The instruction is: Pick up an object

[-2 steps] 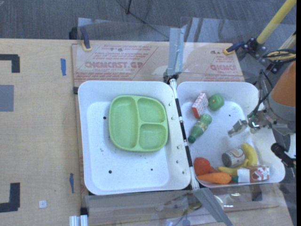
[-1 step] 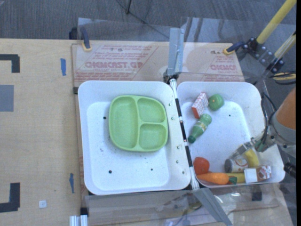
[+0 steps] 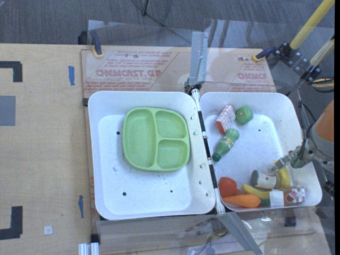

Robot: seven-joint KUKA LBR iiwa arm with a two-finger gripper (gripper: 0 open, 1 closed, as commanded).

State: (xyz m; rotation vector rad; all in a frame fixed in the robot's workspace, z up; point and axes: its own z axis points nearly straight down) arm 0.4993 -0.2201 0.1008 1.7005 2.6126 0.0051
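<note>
The right white bin [image 3: 265, 132] holds several toy foods. A red and white carton [image 3: 225, 118] and a green apple [image 3: 244, 115] lie at its far left, with a green bottle [image 3: 225, 144] below them. Along the near edge sit a red tomato [image 3: 228, 186], an orange carrot [image 3: 242, 200], a yellow banana [image 3: 256, 190], a small grey can [image 3: 263, 179], a yellow piece [image 3: 283, 177] and a white bottle with a red label [image 3: 286, 196]. My gripper [image 3: 287, 162] hangs low at the bin's right side, just above the yellow piece.
The left white bin [image 3: 106, 190] bears a green divided plate [image 3: 156, 138]. A ridge [image 3: 204, 153] splits the two bins. The arm [image 3: 325, 137] comes in over the right bin's right rim. Yellow-handled clamps [image 3: 297, 41] stand at the far right.
</note>
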